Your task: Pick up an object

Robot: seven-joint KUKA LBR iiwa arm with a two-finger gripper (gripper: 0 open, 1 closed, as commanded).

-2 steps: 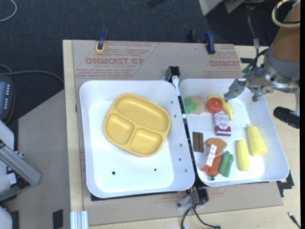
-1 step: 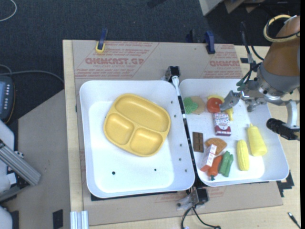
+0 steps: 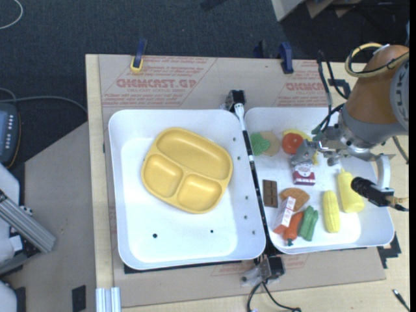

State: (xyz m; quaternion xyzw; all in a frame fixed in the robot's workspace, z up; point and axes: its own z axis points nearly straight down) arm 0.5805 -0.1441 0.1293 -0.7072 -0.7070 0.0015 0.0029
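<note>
The right bin (image 3: 377,234) holds several toy foods. At its back lie a green leafy piece (image 3: 260,143) and a red tomato (image 3: 292,140). A small red and white carton (image 3: 303,173) lies in the middle. My gripper (image 3: 310,151) hangs low just above and behind the carton, right of the tomato. Nothing is seen held in it. Further forward lie a brown bar (image 3: 270,192), a tan cookie (image 3: 294,194), a carrot (image 3: 290,223), a green vegetable (image 3: 309,223), a corn cob (image 3: 331,211) and a yellow piece (image 3: 348,194).
The left bin (image 3: 123,174) holds a yellow divided plate (image 3: 187,169). The grey arm with its orange band (image 3: 380,77) reaches in over the right bin's back right corner. A ridge between the bins runs down the middle.
</note>
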